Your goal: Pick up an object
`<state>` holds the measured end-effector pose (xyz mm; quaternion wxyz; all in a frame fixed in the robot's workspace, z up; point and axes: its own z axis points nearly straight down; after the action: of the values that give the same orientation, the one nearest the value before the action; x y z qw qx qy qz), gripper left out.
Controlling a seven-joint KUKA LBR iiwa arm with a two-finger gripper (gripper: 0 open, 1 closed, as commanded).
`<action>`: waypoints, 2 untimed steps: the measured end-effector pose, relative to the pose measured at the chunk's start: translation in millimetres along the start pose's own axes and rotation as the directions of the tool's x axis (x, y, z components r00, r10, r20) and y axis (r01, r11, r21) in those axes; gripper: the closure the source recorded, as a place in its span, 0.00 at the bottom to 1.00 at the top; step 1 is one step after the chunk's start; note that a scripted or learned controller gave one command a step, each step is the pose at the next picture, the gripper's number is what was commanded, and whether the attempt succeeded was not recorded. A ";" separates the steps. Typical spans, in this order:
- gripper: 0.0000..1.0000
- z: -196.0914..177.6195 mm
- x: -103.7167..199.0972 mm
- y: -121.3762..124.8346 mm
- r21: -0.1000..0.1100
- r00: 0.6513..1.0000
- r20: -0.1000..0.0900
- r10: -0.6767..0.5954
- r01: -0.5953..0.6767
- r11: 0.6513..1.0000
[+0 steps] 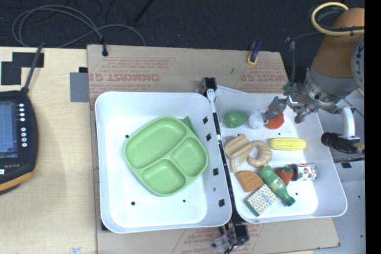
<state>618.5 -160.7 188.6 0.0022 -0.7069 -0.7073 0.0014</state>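
The red toy [275,122] lies at the right bin's [333,199] far edge, under the gripper [281,107]. Whether the jaws are open cannot be told; crowded neighbours risk a missed grasp.

You've got one fixed cam above the counter [53,68], looking down at a slant w/ both white bins [119,211] side by side mid-frame, far enough back to catch the counter's rear edge. Arm [336,56] enters from frame right.
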 end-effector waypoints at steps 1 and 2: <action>1.00 -8.4 -0.3 -0.1 0.003 1.000 -0.001 -0.001 0.001 1.000; 1.00 -215.4 9.6 -51.7 -0.016 1.000 0.005 0.000 0.000 1.000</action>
<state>567.9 -151.3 404.3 -0.0054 -0.7070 -0.7072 -0.0027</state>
